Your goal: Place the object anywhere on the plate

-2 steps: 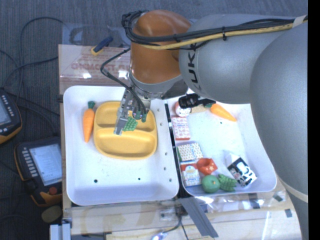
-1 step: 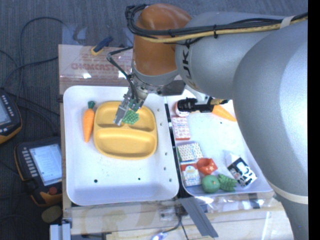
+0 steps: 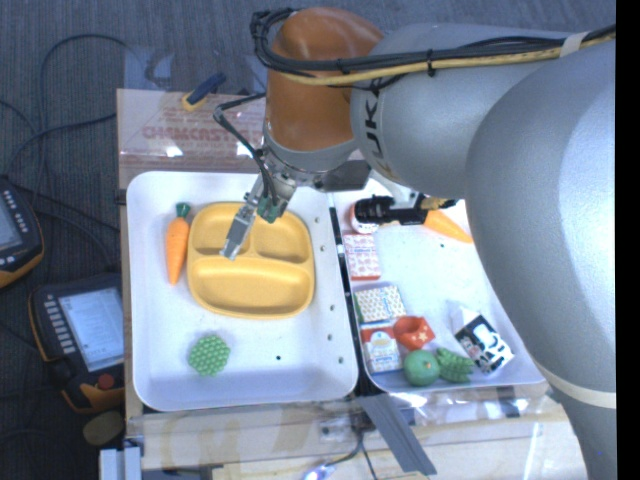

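Toys crowd the right bin's (image 3: 440, 268) near corner – a green fruit (image 3: 421, 368) among them. Nearest in the left bin (image 3: 145, 288) lies a green ball (image 3: 209, 354). Farther back sits the yellow plate (image 3: 250, 286), a carrot (image 3: 176, 248) just left of it. Over the plate's far part hangs the gripper (image 3: 236, 243) – whether open or closed, I cannot tell.

Not much I can actually read here. My own arm (image 3: 480, 138) has big dark letters on the grey casing, looks like "UK", cut off by the orange band. The cardboard box (image 3: 185, 128) at the far left has red lettering, too blurry to make out.
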Controlling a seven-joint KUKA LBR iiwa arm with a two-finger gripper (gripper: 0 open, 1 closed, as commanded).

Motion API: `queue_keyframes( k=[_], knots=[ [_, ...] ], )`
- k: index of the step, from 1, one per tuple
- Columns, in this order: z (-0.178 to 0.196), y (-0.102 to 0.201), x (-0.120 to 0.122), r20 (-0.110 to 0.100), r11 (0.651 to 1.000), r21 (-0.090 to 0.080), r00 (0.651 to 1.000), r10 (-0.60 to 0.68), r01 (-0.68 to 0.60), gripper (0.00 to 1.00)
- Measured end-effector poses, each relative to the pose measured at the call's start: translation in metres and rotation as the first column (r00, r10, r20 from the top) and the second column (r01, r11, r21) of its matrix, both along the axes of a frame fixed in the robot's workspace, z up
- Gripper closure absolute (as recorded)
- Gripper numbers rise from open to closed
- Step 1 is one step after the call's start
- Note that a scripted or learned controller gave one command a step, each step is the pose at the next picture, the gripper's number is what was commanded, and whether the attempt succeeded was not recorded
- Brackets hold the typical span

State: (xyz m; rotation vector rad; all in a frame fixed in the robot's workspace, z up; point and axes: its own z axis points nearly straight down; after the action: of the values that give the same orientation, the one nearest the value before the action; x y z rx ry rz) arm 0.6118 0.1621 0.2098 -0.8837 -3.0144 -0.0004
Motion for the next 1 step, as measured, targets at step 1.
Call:
queue_keyframes(
  k=[1],
  knots=[
    [0.1275, -0.0652, 0.0095, 0.003, 0.997, -0.003, 0.997, -0.073, 0.073, 0.00]
  ],
)
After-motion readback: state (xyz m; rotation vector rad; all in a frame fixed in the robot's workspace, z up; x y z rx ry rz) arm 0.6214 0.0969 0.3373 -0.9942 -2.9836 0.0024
